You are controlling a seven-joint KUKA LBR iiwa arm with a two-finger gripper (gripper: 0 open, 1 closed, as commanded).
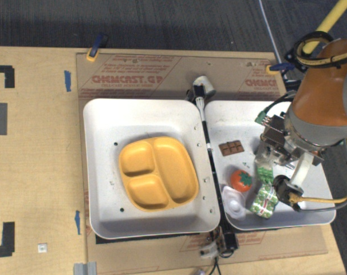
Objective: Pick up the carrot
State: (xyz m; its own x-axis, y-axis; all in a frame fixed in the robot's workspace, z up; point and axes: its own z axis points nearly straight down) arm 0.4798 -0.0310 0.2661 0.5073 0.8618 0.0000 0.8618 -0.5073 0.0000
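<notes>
— What is being shown of the arm (322,90)?
— An orange band is being displayed above a grey wrist; a yellow cable (319,200) and green circuit board (261,117) are being carried.

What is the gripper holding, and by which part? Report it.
Cannot be told: the gripper hangs over the right white bin, above a green-and-white carton.

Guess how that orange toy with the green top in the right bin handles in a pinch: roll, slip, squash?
The carrot looks rounded and stubby, so it may roll or squirt out of a pinch. Its glossy surface suggests hard plastic: probably stiff, light, somewhat slippery. It lies close to the white object and green carton, so a push could jostle them.
</notes>
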